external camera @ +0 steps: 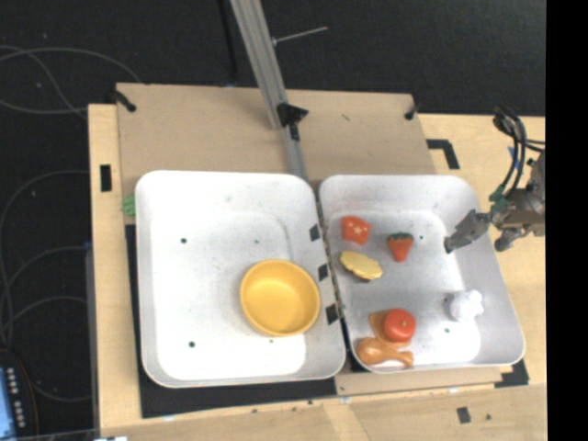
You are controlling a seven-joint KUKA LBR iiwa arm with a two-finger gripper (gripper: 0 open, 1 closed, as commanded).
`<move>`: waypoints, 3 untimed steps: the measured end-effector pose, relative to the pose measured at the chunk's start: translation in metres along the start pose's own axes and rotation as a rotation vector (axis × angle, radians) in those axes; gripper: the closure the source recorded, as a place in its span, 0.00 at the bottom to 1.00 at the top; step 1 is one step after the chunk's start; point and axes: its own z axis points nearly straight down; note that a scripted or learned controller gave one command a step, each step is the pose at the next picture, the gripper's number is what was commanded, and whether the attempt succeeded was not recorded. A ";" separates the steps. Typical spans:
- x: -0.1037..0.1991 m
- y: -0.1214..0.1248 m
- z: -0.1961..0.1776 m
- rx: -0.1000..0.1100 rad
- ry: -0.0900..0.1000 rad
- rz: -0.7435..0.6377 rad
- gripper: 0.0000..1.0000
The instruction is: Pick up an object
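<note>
The right bin (423, 196) holds several small items: a red pepper-like piece (356, 230), a strawberry (400, 245), a flat yellow piece (361, 265), a red tomato (398, 323), an orange gourd (384, 352) and a white lump (464, 305). My gripper (479, 239) hangs over the bin's right side, right of the strawberry and above the white lump. It is open, its two dark fingers apart with nothing between them.
A yellow bowl (280, 297) sits in the left bin (184, 209), near the divide between the bins. A grey metal pole (262, 53) slants up from the bins' back edge. Cables trail by the arm at the right.
</note>
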 end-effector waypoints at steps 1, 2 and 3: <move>0.000 0.000 0.000 0.000 0.000 0.001 0.00; -0.005 0.007 0.046 0.005 -0.002 0.005 0.00; 0.003 0.001 0.099 0.006 -0.001 0.005 0.00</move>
